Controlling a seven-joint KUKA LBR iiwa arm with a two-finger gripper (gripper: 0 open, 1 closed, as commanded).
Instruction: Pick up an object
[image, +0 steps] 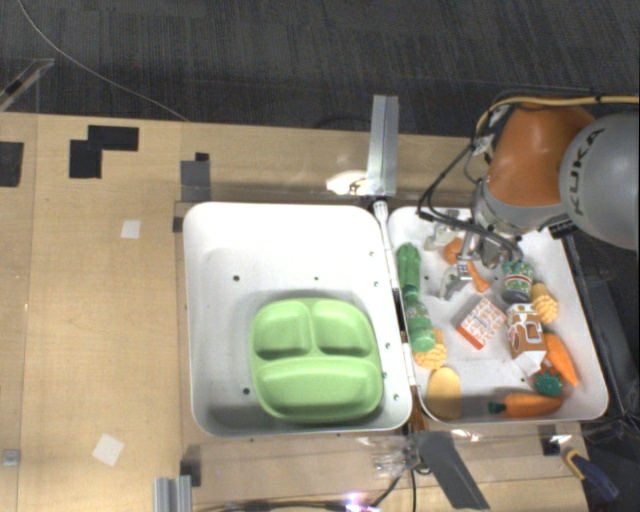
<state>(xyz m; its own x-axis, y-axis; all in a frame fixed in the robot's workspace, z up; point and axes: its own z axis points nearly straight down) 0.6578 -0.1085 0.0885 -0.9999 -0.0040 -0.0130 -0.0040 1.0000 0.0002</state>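
Note:
My gripper (464, 264) hangs low over the back of the right bin (590, 400), under the grey arm with its orange band (530, 150). An orange toy (481, 281) lies right under it, partly hidden, with another orange bit (455, 247) at its left. Whether the gripper has hold of it is hidden. Near it are a small can (516, 281), a red and white carton (481, 322) and a brown box (524, 331).
A green bottle (409, 270) and a green piece (419, 322) lie along the right bin's left wall, with corn (432, 353), a yellow egg shape (445, 386) and two carrots (530, 405) (560, 358) toward the front. The left bin (220, 250) holds a green divided plate (315, 358).

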